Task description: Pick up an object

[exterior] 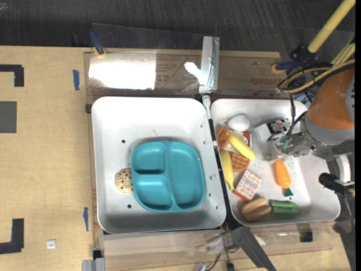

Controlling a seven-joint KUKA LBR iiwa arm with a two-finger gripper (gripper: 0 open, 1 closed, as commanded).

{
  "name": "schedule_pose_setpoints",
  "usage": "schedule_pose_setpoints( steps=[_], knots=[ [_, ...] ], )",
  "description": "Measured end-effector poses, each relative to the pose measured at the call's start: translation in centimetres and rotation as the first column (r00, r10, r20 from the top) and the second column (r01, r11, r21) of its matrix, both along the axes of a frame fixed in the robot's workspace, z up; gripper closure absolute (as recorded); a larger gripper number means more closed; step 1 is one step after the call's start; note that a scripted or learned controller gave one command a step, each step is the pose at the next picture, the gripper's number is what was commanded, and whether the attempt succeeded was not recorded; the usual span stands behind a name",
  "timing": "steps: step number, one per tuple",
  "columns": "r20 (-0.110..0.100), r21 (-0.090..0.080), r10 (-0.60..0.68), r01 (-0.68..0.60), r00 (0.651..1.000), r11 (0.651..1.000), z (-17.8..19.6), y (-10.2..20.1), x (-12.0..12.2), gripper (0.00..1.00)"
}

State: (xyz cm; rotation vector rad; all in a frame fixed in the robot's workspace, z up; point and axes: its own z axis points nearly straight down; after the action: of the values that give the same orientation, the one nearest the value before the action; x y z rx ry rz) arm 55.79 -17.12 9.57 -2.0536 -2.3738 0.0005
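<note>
The right bin point(321, 205) holds several toy foods. A white egg point(239, 122) lies at the back, with a yellow banana point(241, 146) and a waffle point(239, 163) just in front of it. An orange carrot point(282, 174) lies mid-bin. At the front are a green cucumber point(285, 208), a brown bread roll point(255, 208) and a red-and-white packet point(247, 184). My gripper point(280, 137) hangs low over the back of this bin, right of the egg and just behind the carrot. The grey arm with its orange band point(334, 109) comes in from the right.
The left bin point(107, 129) bears a teal divided plate point(167, 174) with a cookie point(123, 180) at its left side. A clear panel and a metal bracket point(210, 64) stand behind the bins. Cables point(299, 75) loop at the back right.
</note>
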Motion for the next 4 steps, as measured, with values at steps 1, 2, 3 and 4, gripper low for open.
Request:
schedule_pose_setpoints(
  steps=[1, 2, 3, 4],
  knots=[
    [0.012, -0.007, 0.27, -0.27, 0.963, 0.963, -0.9, 1.2, -3.4, 1.0],
    [0.013, -0.006, 0.269, -0.269, 0.963, 0.963, -0.1, 1.2, -3.3, 1.0],
    [0.01, -0.004, 0.009, -0.008, 1.0, 1.0, -0.9, 3.6, 2.1, 1.0],
    [0.011, -0.006, 0.046, -0.046, 0.999, 0.999, -0.9, 3.7, 1.9, 1.0]
  ],
)
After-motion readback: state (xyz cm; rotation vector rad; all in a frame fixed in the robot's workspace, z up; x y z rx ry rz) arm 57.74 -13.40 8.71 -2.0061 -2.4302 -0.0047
